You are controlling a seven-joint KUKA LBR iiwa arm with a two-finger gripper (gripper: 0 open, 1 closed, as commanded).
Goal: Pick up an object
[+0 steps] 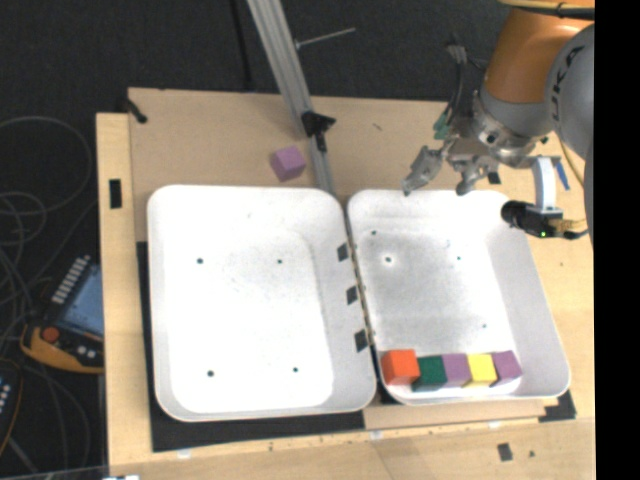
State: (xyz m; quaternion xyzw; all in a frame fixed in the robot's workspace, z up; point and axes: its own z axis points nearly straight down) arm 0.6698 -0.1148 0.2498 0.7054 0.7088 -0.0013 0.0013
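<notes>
Several small blocks line the near edge of the right bin (520,298): an orange block (401,365), a green block (431,371), a lilac block (457,368), a yellow block (483,368) and a purple block (506,364). My gripper (440,176) hangs above the far rim of the right bin, well away from the row of blocks. Its two fingers are spread apart with nothing between them. A further purple block (289,163) lies on the bench behind the left bin.
The left bin (245,298) sits beside the right one, joined by black clips. A slanted metal rail (285,63) rises from the bench behind the bins. Cables and a handheld pendant (70,313) lie off the bench at the left.
</notes>
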